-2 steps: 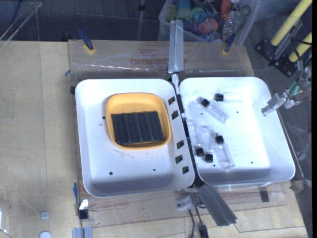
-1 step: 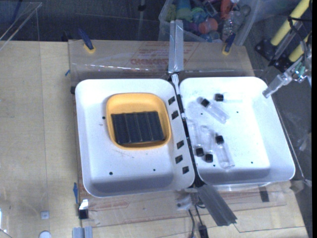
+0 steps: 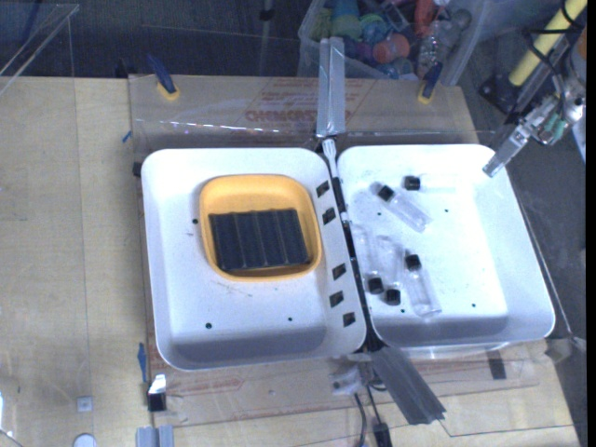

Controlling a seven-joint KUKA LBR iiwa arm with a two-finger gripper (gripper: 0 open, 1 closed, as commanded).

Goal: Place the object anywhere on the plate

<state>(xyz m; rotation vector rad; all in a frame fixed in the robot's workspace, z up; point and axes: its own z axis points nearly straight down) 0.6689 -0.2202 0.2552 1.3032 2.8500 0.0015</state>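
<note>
Yellow plate [image 3: 212, 196] in left bin, dark ridged object [image 3: 259, 239] lying on it

The claw [image 3: 492, 166] is a thin blurred tip over the right bin's [image 3: 521, 250] far right corner; how its fingers stand cannot be told, and the arm behind it is cut off by the right edge. In that bin, clear items [image 3: 400, 208] nearly vanish against the white floor, their outlines uncertain. The small black pieces [image 3: 412, 183] are too small to identify. The toy tub [image 3: 391, 17] beyond the surface is cropped by the top edge.
</note>
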